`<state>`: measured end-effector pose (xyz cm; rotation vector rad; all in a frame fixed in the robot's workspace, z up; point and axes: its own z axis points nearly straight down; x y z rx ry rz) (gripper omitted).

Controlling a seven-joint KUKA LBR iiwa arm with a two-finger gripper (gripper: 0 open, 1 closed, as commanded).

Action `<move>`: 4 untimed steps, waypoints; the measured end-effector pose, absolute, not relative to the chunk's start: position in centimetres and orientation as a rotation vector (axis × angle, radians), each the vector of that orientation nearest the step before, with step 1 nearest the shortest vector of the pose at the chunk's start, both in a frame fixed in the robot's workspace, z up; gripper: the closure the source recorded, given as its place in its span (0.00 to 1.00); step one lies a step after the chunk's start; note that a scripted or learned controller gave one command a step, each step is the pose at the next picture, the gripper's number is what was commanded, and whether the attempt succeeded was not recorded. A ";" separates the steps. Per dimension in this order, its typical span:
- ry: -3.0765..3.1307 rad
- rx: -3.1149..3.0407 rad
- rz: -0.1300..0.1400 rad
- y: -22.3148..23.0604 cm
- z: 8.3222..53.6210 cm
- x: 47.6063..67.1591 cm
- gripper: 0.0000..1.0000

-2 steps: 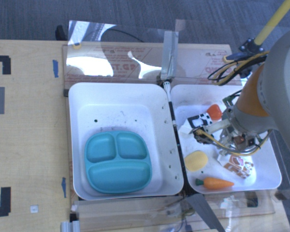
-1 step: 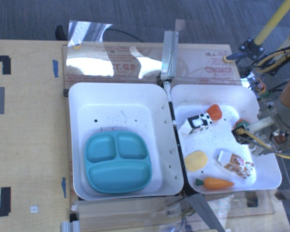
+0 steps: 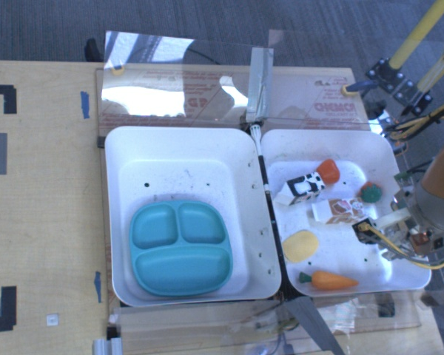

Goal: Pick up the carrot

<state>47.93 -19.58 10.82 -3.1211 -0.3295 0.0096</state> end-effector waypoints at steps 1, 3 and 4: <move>-0.327 -3.122 0.007 -22.4 18.6 51.4 1.00; -0.516 -3.097 0.009 -11.0 17.5 48.9 1.00; -0.380 -3.118 0.010 -9.5 22.7 50.1 1.00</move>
